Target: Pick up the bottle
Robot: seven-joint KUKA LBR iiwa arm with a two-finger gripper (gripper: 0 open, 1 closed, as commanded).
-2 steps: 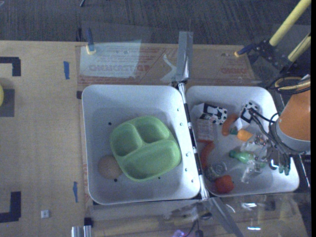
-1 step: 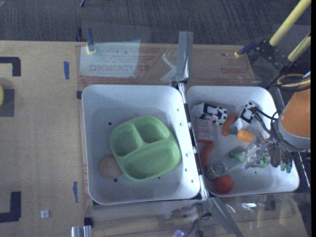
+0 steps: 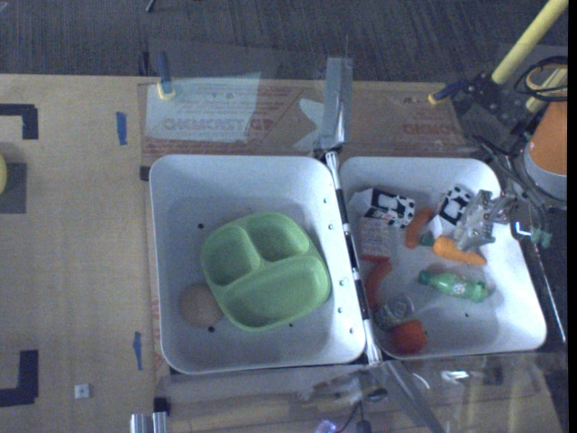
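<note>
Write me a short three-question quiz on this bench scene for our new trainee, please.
1. True or false: the green bottle lies on its side in the right bin.
2. Which bin holds the green divided plate?
3. The claw hangs over: A) the left bin, B) the right bin, C) the bare bench.

Key: 1 true; 2 the left bin; 3 B.
</note>
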